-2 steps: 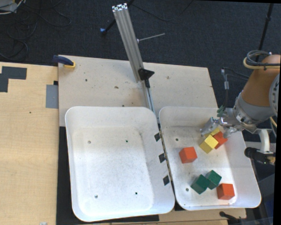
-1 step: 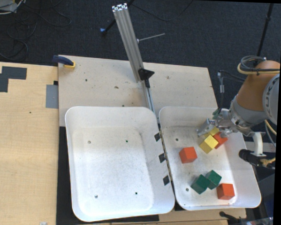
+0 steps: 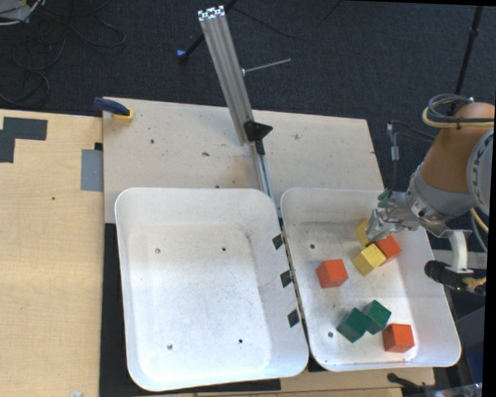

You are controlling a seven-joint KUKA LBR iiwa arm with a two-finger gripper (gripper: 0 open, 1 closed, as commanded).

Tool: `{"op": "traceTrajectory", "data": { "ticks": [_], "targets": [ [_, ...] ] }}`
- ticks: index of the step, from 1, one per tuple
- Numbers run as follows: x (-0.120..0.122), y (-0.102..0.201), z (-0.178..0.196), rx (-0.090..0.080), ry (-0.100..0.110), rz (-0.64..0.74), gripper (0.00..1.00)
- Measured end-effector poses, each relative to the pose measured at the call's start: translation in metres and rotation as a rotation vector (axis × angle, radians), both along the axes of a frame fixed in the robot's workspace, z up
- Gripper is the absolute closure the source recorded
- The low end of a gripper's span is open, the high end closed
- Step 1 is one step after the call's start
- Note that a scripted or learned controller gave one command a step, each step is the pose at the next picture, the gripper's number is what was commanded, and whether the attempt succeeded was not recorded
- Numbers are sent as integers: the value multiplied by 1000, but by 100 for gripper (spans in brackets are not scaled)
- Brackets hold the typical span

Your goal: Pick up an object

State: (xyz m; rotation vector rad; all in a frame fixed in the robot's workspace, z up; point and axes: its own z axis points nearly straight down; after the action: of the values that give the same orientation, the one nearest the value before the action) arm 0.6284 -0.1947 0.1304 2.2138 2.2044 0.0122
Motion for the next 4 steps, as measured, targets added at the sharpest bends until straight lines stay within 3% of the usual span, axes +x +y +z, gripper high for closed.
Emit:
{"op": "traceTrajectory", "data": {
  "ticks": [1,2,3,4],
  "targets": [
    [-4,-4,62,5,14,-2,100],
    [2,1,123,5,12,7,100],
    [3,1,141,7,17,8,100],
    [1,53,144,9,21,9,100]
  ]
}}
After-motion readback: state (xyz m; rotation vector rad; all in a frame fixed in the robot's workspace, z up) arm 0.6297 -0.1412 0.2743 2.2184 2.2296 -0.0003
